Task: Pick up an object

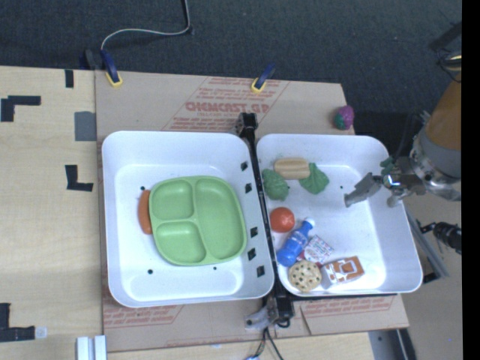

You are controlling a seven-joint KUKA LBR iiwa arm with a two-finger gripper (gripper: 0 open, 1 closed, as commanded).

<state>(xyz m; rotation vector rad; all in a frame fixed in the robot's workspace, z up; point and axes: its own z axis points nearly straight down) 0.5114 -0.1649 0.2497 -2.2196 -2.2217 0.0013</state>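
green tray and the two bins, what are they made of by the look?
Green tray: likely moulded plastic, matte, with three pressed compartments and rounded edges. Left bin and right bin: thin white plastic, it seems, smooth with a slight sheen and rolled rims. The view cannot confirm either.

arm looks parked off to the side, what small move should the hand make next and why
Probably a short move left and toward the near end of the right bin. The hand hangs by that bin's right wall with nothing between its fingers, while the tomato, blue bottle and cookie lie that way.
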